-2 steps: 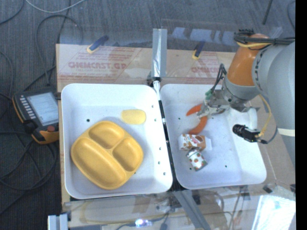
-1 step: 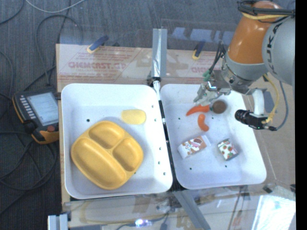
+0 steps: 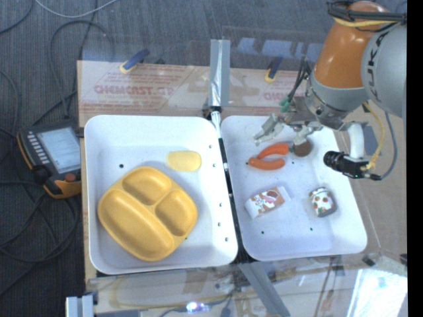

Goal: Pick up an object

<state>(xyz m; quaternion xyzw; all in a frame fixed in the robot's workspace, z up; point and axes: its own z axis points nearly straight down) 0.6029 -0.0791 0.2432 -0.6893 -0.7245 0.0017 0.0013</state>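
Now | gripper (image 3: 285,129) spread, nothing betw fingers, over right bin (image 3: 344,240) far edge | target prob orange carrot-like piece (image 3: 268,158), far-middle of bin, just below tips | drop straight, close across narrow width, keep off brown lump (image 3: 302,148) beside it

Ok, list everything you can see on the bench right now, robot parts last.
Bins: 2, white, side by side, left and right.
Tray: 1, yellow, divided, left bin.
Oval piece: 1, pale yellow, left bin, behind the tray.
Carrots: 2, orange, right bin, rear.
Brown piece: 1, right bin, beside the carrots.
Packet: 1, white and red, right bin.
Round item: 1, speckled white, right bin.
Tablet: 1, left of the bench.
Arm: 1, grey and orange.
Pincer: 1, above the carrots.
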